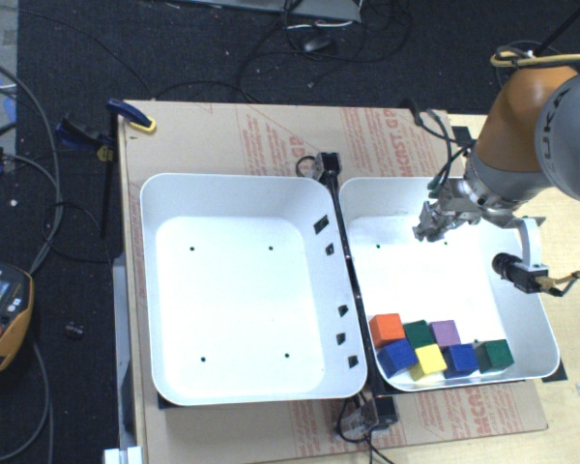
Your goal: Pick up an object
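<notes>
Blocks sat bunched along the near edge of the right bin (522, 288): orange block (387, 328), green block (419, 333), purple block (446, 333), blue block (397, 356), yellow block (429, 360), another blue (461, 359) and dark green block (494, 355). Well apart, the gripper (430, 226) hung near the far edge; whether it was clenched or released I cannot tell.

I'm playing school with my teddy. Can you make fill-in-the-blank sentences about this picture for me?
1. All the blocks sit in the ____ bin.
2. The block beside the orange block and the purple block, between them, is ____.
3. The yellow block lies between two ____ blocks.
4. The gripper hangs over the bin's ____ end, away from the blocks.

Missing words: right; green; blue; far
</notes>
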Action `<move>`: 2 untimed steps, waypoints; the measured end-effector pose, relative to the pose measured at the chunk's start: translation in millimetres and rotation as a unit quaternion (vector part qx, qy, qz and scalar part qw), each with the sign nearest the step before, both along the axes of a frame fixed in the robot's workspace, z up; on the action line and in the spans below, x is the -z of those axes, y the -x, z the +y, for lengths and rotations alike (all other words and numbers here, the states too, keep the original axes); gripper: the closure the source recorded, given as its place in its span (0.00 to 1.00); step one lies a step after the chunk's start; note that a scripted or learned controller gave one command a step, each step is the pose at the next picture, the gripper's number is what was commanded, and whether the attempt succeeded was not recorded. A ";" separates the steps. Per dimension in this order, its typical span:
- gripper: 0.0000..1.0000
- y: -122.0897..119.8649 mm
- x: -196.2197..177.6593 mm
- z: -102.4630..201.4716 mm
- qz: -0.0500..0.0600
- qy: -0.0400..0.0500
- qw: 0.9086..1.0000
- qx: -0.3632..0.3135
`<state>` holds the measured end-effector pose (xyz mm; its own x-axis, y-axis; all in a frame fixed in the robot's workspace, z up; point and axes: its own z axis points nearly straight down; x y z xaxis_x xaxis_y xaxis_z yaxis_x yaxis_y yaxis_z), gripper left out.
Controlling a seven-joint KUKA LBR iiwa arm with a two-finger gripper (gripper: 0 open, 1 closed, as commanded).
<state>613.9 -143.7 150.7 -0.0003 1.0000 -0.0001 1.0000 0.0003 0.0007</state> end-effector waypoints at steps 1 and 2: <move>1.00 -6.3 -51.9 9.0 -0.002 0.000 1.000 0.000; 1.00 -15.4 -99.6 12.3 -0.002 0.000 1.000 0.000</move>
<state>629.4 -131.5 250.2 -0.0010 1.0000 -0.0006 1.0000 0.0010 0.0046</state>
